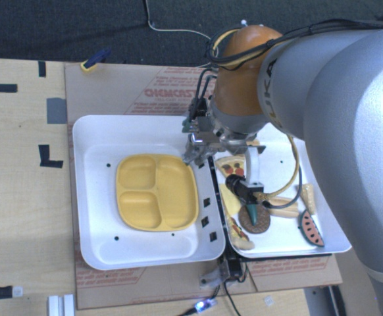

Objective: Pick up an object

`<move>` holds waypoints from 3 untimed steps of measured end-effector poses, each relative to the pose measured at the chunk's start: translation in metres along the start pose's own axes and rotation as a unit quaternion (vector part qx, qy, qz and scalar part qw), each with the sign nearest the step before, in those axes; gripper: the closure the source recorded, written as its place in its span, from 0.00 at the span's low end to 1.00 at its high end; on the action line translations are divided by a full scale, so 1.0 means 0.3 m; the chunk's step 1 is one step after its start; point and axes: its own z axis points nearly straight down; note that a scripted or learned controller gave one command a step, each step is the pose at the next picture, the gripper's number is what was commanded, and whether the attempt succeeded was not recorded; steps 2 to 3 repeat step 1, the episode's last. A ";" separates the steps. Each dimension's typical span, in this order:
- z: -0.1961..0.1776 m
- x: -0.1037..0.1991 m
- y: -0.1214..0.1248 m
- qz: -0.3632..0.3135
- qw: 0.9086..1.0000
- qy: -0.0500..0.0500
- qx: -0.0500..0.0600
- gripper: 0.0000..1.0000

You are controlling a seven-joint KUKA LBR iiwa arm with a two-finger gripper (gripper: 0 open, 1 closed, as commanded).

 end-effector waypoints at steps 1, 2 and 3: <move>-0.061 0.071 -0.003 0.002 1.000 0.000 -0.001 1.00; -0.061 0.071 -0.003 0.002 1.000 0.000 -0.001 1.00; -0.061 0.071 -0.003 0.002 1.000 0.000 -0.001 1.00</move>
